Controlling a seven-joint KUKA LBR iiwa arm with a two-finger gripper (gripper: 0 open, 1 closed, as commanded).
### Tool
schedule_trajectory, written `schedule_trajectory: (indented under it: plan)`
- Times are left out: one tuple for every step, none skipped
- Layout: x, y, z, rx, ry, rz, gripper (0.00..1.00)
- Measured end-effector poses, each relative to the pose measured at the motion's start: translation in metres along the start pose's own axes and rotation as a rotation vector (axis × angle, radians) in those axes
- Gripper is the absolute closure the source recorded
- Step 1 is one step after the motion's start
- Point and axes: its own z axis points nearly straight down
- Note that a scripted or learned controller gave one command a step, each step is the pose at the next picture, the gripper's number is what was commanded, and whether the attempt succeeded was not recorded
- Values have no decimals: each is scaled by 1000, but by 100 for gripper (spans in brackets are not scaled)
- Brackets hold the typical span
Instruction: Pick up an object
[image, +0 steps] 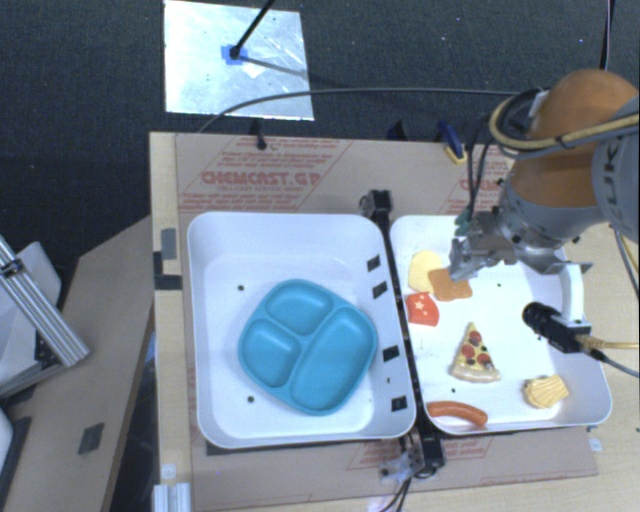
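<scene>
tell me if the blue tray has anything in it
Empty. The blue tray lies flat in the left bin, and all three compartments show bare blue.

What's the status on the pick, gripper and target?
Gripper low in right bin, over orange slab beside yellow piece. Grasp unconfirmed. Red piece and pizza slice close by; blue tray in left bin.

Right bin holds 6 toy foods: yellow piece, orange-brown slab, red wedge, pizza slice, sausage, ridged chip.
</scene>
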Motion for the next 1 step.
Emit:
schedule_trajectory:
  plan:
    - [53,0,6,0,0,0,100]
